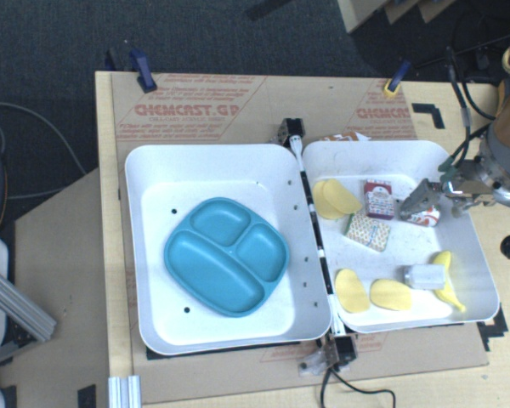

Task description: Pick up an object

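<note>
Now we see the gripper (422, 201) low in the right bin (476, 253), by a red box (379, 200). We cannot tell its grip.

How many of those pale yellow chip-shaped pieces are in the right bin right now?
3: one pale yellow piece near the bin's upper left, one at lower left, one right beside it. More might be hidden under the end effector.

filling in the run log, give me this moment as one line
arm: over right bin | gripper: low beside red-and-white packet, grasp unclear | left bin: blue divided plate | pick: not confirmed
</note>
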Robot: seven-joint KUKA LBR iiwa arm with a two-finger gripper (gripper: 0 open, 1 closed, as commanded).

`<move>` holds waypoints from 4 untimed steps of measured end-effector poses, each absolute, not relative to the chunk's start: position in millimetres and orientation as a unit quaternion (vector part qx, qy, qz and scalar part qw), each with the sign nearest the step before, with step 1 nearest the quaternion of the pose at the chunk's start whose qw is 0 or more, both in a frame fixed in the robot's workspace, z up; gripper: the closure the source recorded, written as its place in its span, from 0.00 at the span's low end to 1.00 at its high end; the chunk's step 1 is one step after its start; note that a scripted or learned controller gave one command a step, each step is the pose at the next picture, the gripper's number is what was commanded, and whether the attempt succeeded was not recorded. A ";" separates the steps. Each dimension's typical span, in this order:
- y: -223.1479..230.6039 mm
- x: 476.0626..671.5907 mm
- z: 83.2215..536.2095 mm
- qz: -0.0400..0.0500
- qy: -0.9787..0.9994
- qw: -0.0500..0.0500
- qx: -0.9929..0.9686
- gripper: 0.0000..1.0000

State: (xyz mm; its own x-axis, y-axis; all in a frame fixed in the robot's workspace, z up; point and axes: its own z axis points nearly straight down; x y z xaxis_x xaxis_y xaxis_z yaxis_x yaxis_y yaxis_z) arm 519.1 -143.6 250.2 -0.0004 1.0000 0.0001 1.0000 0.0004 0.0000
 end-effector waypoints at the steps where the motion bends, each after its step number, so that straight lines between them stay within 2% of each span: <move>1: -149.1 558.4 172.4 0.000 -0.707 0.001 -0.707 0.00; 2: -186.2 595.3 96.9 0.000 -0.707 -0.001 -0.707 0.00; 3: -124.0 642.3 89.7 -0.004 -0.708 -0.005 -0.707 0.00; 4: -151.5 580.9 84.5 0.001 -0.707 0.000 -0.707 0.00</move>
State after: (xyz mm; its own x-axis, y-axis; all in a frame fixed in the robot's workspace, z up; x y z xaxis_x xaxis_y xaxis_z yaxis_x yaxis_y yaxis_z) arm 580.9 -151.5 84.5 0.0006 1.0000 -0.0001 1.0000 -0.0006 -0.0015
